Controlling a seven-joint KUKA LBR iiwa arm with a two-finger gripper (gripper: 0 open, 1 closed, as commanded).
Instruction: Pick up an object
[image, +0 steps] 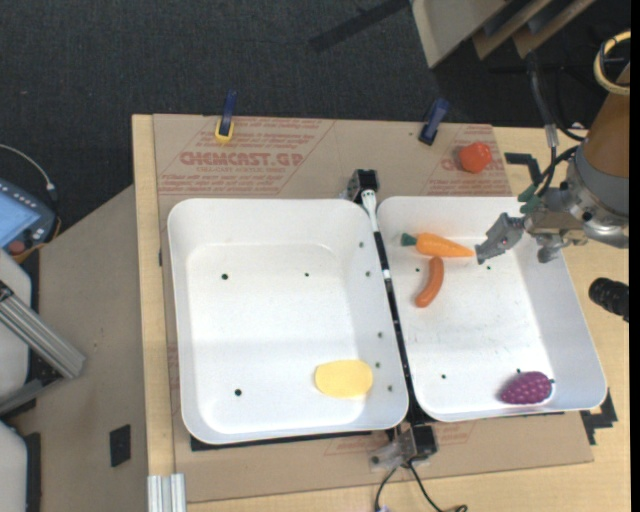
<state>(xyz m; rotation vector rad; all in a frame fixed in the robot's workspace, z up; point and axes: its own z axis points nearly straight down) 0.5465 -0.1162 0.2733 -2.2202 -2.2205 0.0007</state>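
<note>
In the right bin (560, 320) an orange carrot (441, 245) with a green top lies near the far wall. A reddish sausage (430, 282) lies just in front of it. A purple bunch of grapes (526, 387) sits at the bin's near right corner. A yellow lemon-like piece (343, 378) rests in the left bin (200, 300) near its front right. My gripper (522, 244) hovers over the far right part of the right bin, open, with nothing between its fingers. Its left finger (496, 239) is just right of the carrot's tip.
A red tomato-like object (476, 157) lies on the cardboard board behind the right bin. Blue clamps (434, 120) and a yellow-blue clamp (226, 122) hold the board's far edge. A black divider (385, 290) runs between the bins.
</note>
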